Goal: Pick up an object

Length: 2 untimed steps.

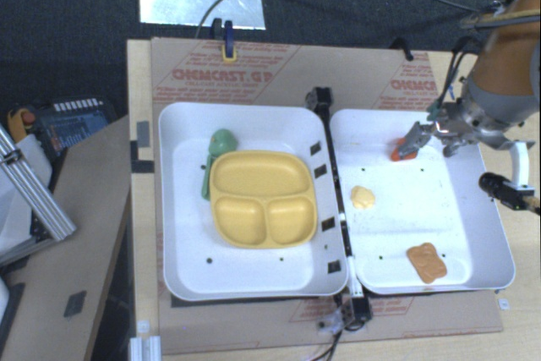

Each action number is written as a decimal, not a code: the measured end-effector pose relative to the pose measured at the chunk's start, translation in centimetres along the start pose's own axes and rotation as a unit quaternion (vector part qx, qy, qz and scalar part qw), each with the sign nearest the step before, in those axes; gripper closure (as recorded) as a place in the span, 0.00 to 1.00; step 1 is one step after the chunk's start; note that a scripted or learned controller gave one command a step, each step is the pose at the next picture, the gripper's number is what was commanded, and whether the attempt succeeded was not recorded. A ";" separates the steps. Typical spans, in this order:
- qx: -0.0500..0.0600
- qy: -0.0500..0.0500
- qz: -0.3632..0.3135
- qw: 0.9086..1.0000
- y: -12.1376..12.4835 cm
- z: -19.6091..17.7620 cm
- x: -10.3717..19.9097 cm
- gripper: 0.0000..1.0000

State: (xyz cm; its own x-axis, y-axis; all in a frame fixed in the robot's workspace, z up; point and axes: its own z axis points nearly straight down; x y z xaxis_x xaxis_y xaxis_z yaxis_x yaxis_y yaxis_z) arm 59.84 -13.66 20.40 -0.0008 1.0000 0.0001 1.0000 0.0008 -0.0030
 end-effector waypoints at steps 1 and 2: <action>0.000 0.000 0.000 1.000 -0.6 4.4 0.2 0.00; -0.001 0.000 -0.002 1.000 -0.7 9.6 1.3 0.00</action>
State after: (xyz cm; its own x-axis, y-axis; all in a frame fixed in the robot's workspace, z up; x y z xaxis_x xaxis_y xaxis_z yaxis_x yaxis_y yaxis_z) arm 59.08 -12.38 10.80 -0.0039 1.0000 0.0007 1.0000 0.0039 -0.0018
